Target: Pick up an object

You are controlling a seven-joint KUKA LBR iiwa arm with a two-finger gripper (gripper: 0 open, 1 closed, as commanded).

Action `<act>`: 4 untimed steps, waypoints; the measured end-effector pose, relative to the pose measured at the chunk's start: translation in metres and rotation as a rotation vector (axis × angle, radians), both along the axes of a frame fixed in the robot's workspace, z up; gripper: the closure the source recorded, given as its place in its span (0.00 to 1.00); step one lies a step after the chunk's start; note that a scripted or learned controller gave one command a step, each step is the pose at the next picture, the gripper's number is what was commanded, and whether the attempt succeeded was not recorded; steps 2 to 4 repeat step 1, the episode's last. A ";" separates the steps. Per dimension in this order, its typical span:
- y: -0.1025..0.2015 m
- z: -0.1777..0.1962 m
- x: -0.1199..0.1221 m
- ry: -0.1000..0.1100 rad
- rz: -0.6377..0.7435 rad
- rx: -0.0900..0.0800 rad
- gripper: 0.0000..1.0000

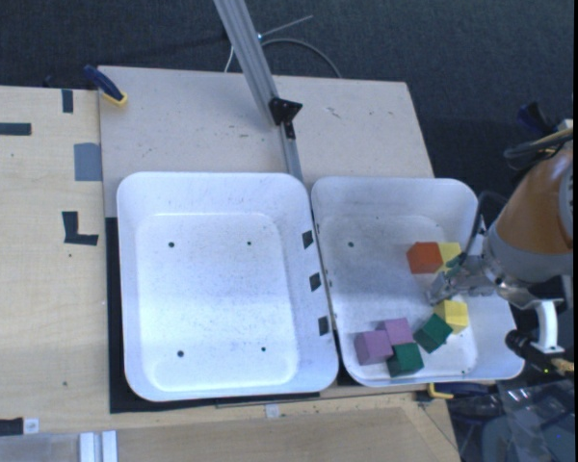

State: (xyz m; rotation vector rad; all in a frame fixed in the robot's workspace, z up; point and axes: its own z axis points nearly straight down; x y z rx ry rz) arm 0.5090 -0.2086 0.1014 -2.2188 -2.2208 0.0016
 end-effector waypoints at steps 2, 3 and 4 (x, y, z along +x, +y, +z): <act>-0.001 -0.009 0.006 -0.002 0.000 -0.001 1.00; -0.001 -0.009 0.006 -0.002 0.000 -0.001 1.00; -0.001 -0.009 0.006 -0.002 0.000 -0.001 1.00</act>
